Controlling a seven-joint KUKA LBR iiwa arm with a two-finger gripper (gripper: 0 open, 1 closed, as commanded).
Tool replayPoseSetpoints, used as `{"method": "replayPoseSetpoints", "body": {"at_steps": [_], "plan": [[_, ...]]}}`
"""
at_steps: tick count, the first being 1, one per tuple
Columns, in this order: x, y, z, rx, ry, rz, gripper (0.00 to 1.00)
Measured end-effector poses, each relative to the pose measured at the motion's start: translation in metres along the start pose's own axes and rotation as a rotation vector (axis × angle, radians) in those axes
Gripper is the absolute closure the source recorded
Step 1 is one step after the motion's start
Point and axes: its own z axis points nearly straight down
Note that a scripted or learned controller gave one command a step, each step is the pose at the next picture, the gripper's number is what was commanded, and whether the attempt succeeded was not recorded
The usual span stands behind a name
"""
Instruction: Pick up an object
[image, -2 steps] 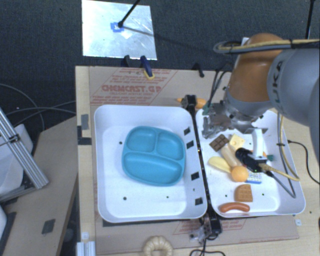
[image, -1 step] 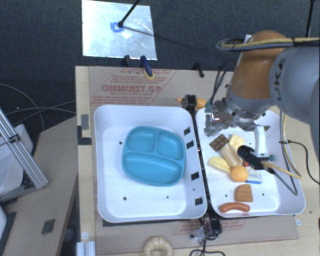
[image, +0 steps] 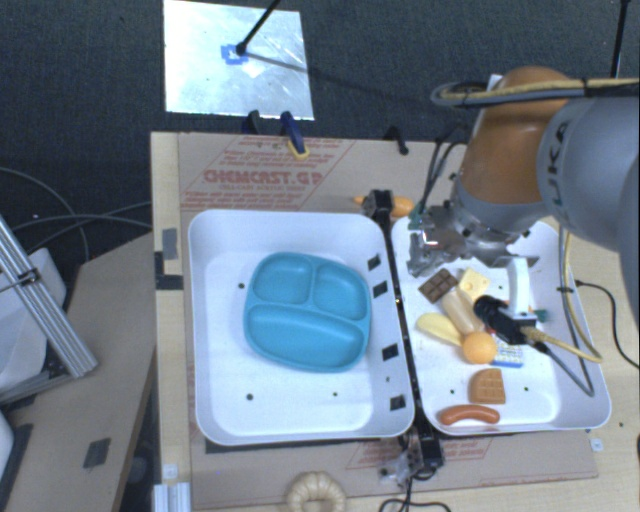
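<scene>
The big grey arm runs off the right edge and covers the far corner of the right bin. The end effector is too dark and blurry to make out. The cream ring is cut by the bottom edge.

Crowded right bin; roomier left bin

One camera fixed above the bench, looking down at a slant; both white bins lie in frame, fairly near; the arm enters from the right side.
</scene>
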Motion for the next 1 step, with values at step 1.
{"method": "replayPoseSetpoints", "body": {"at_steps": [1], "plan": [[-0.0024,0.0061,-0.0023,-0.002,0.0,0.0,1.0]]}}
